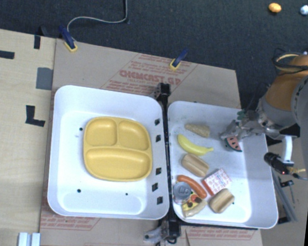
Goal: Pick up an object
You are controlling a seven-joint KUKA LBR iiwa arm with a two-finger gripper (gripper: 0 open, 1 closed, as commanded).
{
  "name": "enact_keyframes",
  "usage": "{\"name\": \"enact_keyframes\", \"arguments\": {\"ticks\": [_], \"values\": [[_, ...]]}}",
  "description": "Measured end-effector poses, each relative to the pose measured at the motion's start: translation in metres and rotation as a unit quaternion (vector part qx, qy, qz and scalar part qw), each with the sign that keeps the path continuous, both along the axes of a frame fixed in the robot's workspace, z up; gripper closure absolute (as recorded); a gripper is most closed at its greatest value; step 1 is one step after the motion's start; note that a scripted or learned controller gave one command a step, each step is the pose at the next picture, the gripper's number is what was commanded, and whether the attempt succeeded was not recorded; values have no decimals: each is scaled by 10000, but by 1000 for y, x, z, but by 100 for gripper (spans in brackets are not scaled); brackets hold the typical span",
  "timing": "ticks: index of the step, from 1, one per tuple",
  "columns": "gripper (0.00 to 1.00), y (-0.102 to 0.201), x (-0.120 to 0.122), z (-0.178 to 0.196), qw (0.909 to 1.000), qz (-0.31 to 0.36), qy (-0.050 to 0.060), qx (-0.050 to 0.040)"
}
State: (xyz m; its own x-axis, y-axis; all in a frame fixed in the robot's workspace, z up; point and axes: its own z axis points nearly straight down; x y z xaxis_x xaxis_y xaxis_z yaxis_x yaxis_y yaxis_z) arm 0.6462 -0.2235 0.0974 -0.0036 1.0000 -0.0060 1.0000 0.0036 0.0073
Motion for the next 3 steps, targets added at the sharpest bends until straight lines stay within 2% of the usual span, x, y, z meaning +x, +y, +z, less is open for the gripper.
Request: {"name": "enact_keyframes", "arguments": {"ticks": [1, 2, 3], "values": [[100, 76, -41, 97, 10000, -6, 33, 32], [100, 80, -89, 136, 10000, -15, 40, 32], [100, 129, -118, 162, 10000, -7, 42, 34]]}}
